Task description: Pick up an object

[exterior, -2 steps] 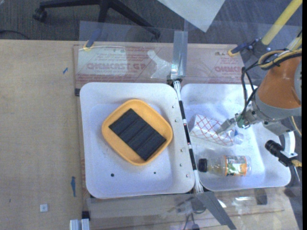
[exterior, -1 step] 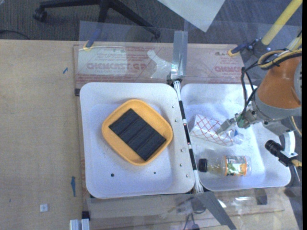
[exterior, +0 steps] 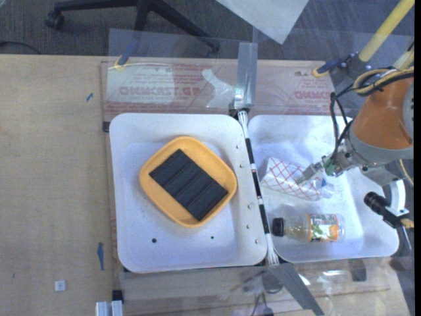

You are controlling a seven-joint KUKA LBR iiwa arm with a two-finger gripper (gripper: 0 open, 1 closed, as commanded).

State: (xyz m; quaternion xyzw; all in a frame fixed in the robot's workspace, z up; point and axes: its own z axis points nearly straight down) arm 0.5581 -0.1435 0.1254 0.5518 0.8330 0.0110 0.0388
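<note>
Red-checked white paper wrapper (exterior: 284, 175), crumpled in the right bin (exterior: 368, 242), is seen just left of the gripper (exterior: 314, 172), whose narrowly set fingertips are lowered at its right edge, while a small bottle (exterior: 309, 228) lies crosswise nearer the front rim.

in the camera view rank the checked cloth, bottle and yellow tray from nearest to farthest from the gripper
1. White cloth with red checks, right bin, just beside the gripper.
2. Clear plastic bottle with black cap, lying at the right bin's front.
3. Yellow tray holding a black ridged slab, left bin.
</note>
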